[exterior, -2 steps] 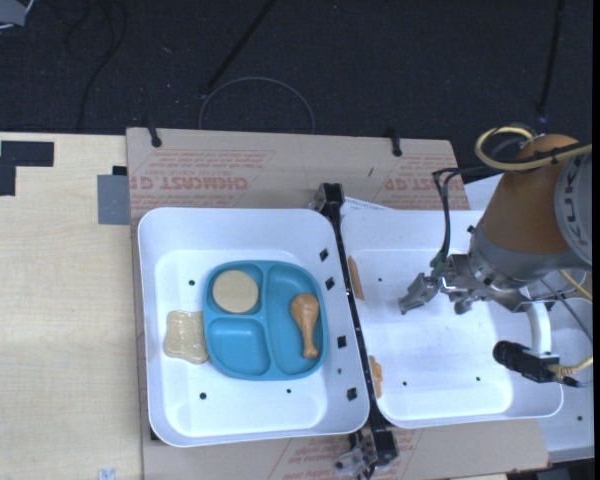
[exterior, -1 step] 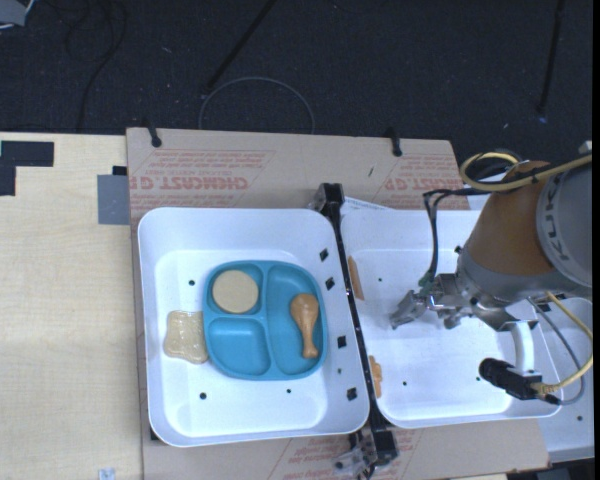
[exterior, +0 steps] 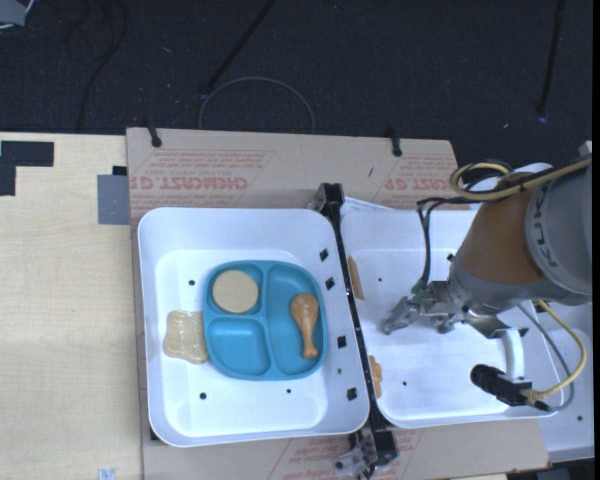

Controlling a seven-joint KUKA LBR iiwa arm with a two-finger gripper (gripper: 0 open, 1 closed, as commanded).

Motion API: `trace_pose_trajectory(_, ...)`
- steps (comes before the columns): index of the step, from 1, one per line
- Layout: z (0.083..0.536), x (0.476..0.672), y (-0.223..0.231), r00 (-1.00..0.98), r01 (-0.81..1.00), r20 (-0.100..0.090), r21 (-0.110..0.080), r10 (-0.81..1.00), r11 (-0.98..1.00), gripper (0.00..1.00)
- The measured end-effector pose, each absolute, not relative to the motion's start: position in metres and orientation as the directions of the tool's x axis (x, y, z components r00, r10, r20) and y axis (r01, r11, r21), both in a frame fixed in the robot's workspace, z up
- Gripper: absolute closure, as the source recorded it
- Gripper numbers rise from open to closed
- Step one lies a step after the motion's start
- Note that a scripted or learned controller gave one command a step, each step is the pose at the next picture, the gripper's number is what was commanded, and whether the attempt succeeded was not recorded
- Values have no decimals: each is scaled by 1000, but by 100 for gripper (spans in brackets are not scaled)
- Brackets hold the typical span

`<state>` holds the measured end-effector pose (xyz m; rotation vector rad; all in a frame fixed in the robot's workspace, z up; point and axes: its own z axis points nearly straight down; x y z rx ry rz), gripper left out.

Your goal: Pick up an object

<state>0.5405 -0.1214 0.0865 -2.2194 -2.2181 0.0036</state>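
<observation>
Gripper [exterior: 395,320] low in the right bin [exterior: 420,408], at the frame's right.
The drumstick [exterior: 306,323] lies on the blue tray [exterior: 250,353] in the left bin [exterior: 170,408], well left of the jaws; whether they are released or clenched I cannot tell.

Dark carpet [exterior: 280,48] behind (cables [exterior: 255,93] trailing), pale wood bench [exterior: 50,318], cardboard sheet [exterior: 280,168] under bins.
</observation>
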Motion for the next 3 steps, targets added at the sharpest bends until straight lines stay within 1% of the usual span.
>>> trace_pose_trajectory(1,98,541,-123,6,1000,1,-3,1000,-6,100)
trace_pose_trajectory(2,140,540,-123,4,1000,0,0,1000,-4,100)
trace_pose_trajectory(3,192,543,-135,6,1000,-1,2,1000,-6,100)
